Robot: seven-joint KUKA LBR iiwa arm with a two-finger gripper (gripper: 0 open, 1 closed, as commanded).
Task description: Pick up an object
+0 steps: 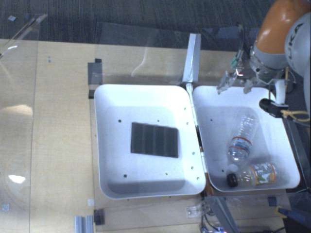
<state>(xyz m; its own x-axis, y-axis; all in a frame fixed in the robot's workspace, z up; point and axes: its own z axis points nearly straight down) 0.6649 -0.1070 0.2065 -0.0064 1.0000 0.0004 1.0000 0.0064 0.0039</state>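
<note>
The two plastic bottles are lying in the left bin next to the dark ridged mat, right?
Not quite. The camera view shows both bottles, the clear bottle and the black-capped bottle, lying in the right bin. The dark ridged mat lies by itself in the left bin.

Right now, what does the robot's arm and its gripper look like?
The grey arm has a rounded, glossy orange band above the wrist. Below it sits a grey metal wrist section, with a small silvery two-finger gripper at the end. Thin cables run beside it, and a white-and-black fitting hangs near the wrist.

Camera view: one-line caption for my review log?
Pincer above right bin's far edge; two plastic bottles inside; dark pad in left bin.
</note>
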